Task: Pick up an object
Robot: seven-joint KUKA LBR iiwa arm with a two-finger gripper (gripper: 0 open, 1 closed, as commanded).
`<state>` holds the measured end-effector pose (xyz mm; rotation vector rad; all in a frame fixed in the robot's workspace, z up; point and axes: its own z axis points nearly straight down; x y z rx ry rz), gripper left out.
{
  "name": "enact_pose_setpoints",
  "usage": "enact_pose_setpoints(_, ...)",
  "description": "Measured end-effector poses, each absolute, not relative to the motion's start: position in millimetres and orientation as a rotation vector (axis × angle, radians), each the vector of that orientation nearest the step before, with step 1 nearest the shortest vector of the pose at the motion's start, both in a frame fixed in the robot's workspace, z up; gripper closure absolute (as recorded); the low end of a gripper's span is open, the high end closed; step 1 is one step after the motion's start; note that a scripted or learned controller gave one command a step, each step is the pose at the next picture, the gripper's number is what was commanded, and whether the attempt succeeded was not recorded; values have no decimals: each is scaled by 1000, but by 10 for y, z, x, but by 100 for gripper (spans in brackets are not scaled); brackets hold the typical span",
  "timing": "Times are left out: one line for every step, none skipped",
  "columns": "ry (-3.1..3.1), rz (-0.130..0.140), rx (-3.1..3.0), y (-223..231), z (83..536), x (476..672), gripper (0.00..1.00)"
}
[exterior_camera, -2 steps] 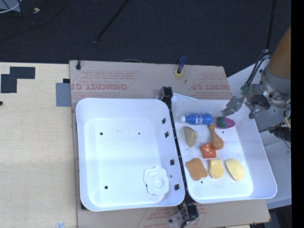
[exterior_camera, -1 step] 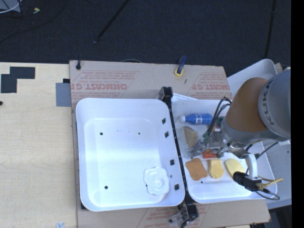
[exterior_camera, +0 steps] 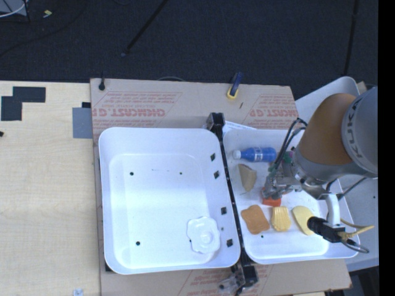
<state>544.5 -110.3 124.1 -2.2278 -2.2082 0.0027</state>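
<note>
My gripper (exterior_camera: 273,191) is down in the right bin (exterior_camera: 290,251), near its middle. A small red-orange block (exterior_camera: 270,200) lies directly under the gripper's tip, and whether they touch is unclear. Beside it on the bin floor are a brown flat piece (exterior_camera: 254,219), a ridged yellow piece (exterior_camera: 281,218) and a smooth yellow piece (exterior_camera: 302,217). To the left of the gripper is a tan wedge (exterior_camera: 248,177). A blue bottle with a white cap (exterior_camera: 257,155) lies at the far side of the bin.
The left bin (exterior_camera: 123,159) holds a white crumpled thing (exterior_camera: 203,234) in its near right corner. A black divider (exterior_camera: 226,190) separates the two bins. The grey arm with its orange band (exterior_camera: 330,131) hangs over the right bin's right side.
</note>
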Motion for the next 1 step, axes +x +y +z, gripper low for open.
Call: enact_pose_setpoints(-2234, -27, -2229, -1480, 969, 5290, 100)
